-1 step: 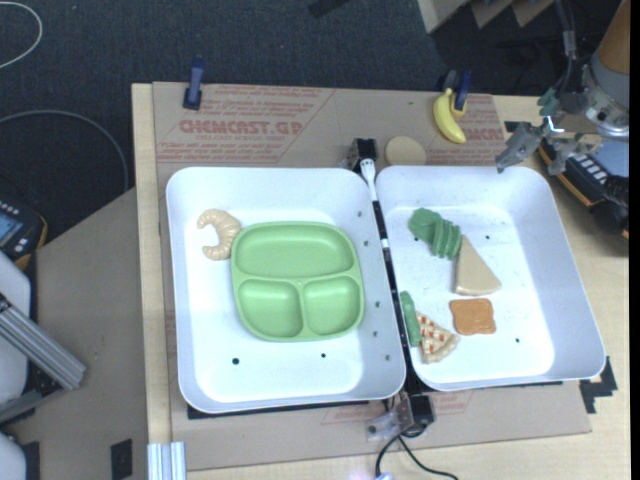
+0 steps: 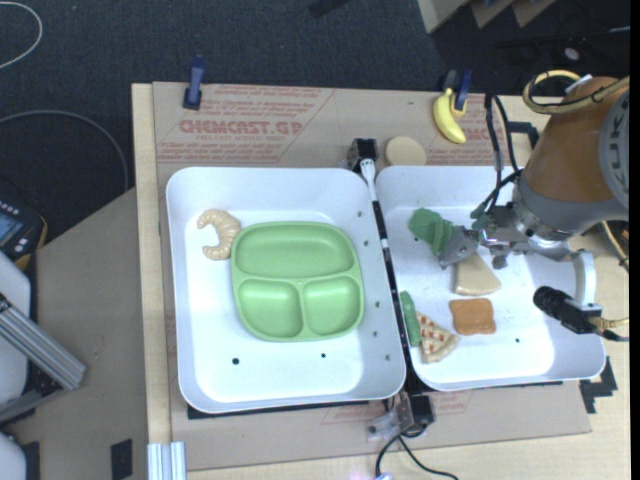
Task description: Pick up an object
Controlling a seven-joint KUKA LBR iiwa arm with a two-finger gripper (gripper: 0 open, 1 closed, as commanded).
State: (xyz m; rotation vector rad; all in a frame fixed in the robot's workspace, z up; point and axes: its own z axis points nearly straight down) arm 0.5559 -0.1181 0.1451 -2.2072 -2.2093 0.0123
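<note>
Right beside gripper (image 2: 462,251) whose state is unclear, green toy (image 2: 432,228), bread slice (image 2: 476,280), toast (image 2: 472,316)

Printed in faded red across the bare far strip of the bench (image 2: 250,123), beyond the left bin: "CHEMCAST GP", in large capitals, with a smaller line of print above it, too small to read. More faint red print along the bench's left and near edges, illegible. No readable marks elsewhere.
</note>
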